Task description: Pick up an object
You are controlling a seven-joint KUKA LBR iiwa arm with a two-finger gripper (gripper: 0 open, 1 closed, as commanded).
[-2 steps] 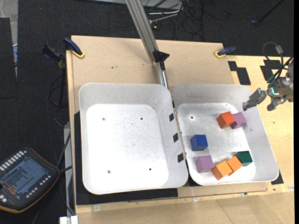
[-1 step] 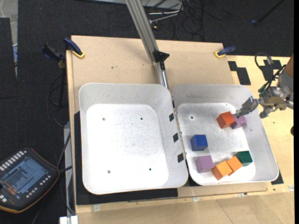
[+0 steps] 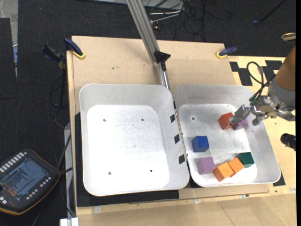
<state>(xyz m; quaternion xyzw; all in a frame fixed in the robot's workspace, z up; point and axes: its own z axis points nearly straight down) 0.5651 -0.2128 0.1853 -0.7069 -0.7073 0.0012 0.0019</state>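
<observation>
In the right bin (image 3: 263, 140), end effector (image 3: 246, 114) low beside the red-orange cube (image 3: 226, 121) and small purple block (image 3: 241, 123), grip unreadable from here; nothing lifted yet, pick seemingly underway.

- The arm (image 3: 288, 81) ran off the right edge of the frame, so most of it was cut away
- The gripper (image 3: 248, 113) was too small and blurred to tell how its fingers stood
- A small purple block (image 3: 241, 123) at right of centre was partly covered by the gripper
- A handheld control pad (image 3: 24, 180) at lower left was cut by the left edge
</observation>
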